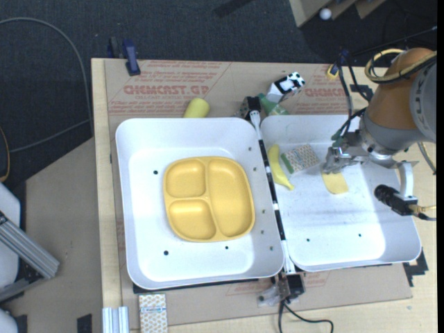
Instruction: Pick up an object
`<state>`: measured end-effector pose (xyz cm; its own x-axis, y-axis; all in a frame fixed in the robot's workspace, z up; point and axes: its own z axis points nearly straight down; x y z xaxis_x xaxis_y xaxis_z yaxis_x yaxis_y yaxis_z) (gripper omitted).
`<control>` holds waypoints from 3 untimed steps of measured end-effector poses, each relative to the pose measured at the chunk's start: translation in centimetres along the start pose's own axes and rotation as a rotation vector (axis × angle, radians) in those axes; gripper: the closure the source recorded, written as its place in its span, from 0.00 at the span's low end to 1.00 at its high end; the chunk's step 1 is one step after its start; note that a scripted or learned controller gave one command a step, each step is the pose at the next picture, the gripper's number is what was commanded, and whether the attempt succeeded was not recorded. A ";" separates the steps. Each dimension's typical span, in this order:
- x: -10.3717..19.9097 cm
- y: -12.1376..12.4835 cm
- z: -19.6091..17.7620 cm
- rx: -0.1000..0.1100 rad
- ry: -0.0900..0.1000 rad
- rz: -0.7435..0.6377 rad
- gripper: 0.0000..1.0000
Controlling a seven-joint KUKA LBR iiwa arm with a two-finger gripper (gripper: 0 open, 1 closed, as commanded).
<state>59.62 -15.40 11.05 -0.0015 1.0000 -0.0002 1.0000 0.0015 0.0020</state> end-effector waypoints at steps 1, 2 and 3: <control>-2.3 -1.8 2.4 0.000 0.000 0.001 1.00; -7.0 -5.5 -3.4 0.000 -0.002 0.002 1.00; -0.9 -2.8 -6.6 0.000 0.000 0.000 1.00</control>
<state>56.85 -16.25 17.64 -0.0019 1.0000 -0.0002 1.0000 0.0019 0.0023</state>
